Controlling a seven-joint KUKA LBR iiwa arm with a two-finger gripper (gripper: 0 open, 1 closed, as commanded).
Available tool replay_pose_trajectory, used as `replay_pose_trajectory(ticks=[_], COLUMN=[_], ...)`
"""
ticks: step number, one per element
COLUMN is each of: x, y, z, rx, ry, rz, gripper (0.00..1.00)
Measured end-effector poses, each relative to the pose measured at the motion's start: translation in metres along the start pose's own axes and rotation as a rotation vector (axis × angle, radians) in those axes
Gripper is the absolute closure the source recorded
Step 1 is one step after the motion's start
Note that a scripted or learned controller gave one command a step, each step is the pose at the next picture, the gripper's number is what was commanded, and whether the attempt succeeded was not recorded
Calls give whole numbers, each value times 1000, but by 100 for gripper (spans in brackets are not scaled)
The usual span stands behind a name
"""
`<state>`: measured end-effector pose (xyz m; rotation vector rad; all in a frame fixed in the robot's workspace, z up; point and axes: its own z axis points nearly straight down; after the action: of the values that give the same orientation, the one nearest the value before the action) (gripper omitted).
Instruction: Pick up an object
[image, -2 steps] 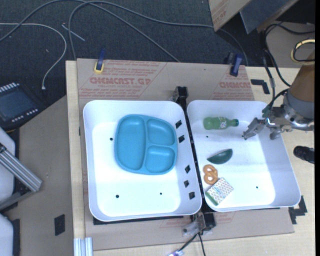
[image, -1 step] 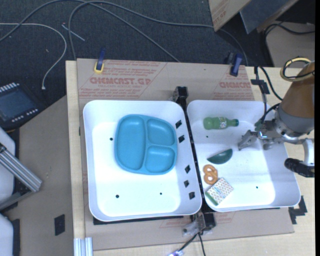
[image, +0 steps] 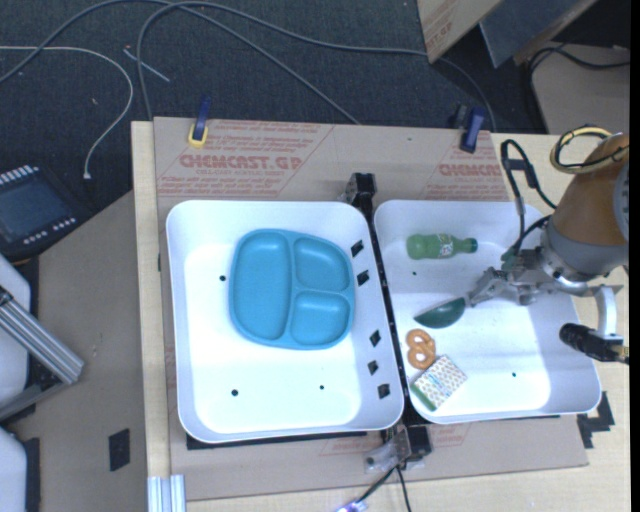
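Note:
The right bin (image: 560, 385) holds several small things. A green bottle (image: 440, 245) lies on its side near the back. A dark green spoon (image: 440, 313) rests in the middle, its handle pointing up and right. An orange pretzel (image: 420, 347) and a patterned packet (image: 440, 381) sit by the front left wall. My gripper (image: 497, 284) is low over the right bin, reaching in from the right, right at the end of the spoon's handle. Whether it touches the handle is hidden at this angle.
The left bin (image: 200, 380) holds a blue divided plate (image: 292, 288). The arm's grey body and orange band (image: 592, 210) hang over the right bin's right side. A black part (image: 590, 342) juts out near that bin's right wall. Cables run behind the bench.

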<state>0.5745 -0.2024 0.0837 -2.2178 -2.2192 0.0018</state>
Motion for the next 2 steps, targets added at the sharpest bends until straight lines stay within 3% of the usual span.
replay_pose_trajectory(ticks=[1,2], x=[0,-2], y=[1,1], z=[-13,-77], rx=[-5,-10], ry=[-1,-4], rz=[0,0], gripper=[100,100])
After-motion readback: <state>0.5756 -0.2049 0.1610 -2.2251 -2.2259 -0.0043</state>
